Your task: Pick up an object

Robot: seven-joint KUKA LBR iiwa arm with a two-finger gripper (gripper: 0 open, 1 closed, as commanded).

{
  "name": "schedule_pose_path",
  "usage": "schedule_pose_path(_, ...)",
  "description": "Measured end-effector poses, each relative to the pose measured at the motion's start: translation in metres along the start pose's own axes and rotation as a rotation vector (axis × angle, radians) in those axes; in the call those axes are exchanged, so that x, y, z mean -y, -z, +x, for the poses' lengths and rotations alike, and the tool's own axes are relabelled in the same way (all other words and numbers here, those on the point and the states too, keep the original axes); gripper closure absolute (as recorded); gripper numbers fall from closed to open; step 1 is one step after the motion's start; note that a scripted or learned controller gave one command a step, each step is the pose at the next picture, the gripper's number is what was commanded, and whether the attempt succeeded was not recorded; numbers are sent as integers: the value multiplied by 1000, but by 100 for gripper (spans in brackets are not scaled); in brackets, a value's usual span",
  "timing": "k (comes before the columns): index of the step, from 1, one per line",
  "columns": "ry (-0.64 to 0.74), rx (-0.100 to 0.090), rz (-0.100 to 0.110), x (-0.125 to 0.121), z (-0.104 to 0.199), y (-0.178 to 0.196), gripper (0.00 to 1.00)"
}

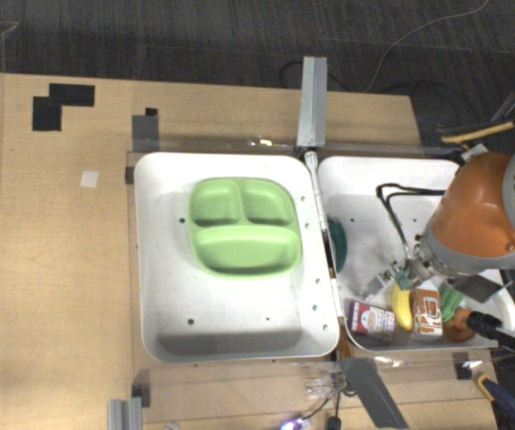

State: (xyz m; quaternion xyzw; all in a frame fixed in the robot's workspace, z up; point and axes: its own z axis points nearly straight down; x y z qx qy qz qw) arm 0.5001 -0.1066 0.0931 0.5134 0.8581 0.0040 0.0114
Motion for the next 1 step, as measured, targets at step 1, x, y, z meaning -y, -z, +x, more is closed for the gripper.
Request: schedule_pose_path(1,143,-11,10,-105,-64,33,0)
